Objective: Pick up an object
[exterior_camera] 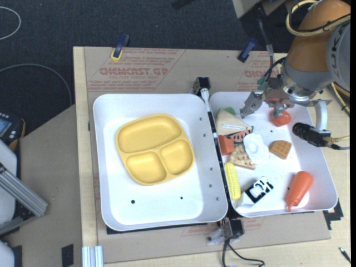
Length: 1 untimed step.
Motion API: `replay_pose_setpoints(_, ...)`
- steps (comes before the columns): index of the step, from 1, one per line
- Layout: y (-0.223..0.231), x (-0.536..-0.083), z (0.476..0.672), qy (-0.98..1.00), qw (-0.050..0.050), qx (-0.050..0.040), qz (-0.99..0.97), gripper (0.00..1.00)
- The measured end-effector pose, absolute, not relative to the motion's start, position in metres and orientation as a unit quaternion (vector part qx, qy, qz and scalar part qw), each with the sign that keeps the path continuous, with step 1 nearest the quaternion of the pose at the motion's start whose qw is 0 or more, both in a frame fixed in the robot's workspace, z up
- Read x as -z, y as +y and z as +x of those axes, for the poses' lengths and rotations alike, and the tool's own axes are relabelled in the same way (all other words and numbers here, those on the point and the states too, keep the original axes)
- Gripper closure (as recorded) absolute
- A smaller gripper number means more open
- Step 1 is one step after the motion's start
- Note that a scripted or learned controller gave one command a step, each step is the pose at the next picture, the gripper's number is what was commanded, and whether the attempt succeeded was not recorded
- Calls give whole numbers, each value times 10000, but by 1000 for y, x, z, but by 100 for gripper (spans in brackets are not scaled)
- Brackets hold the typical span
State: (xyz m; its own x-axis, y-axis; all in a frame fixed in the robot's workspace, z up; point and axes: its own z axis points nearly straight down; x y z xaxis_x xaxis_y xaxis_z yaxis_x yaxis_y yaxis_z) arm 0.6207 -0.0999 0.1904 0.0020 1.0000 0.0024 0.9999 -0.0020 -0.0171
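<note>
From my remote station, nearest lay the corn cob (232,181) and carrot (298,189), light, stiff plastic I judged easiest pinched across their middles, crowding the right bin (328,182) with a waffle (281,149). The left bin (105,149) held a yellow divided plate (155,148). Farthest, the claw (261,100) hung released by a red tomato (281,117).

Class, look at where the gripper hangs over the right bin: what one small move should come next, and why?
Probably lower straight down: the gripper hangs at the right bin's far end, just above the small red toy, with nothing seen held.
</note>
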Motion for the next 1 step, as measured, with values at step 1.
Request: replay_pose_setpoints(1,-100,-200,624,-7072,9,-2,-7070,0)
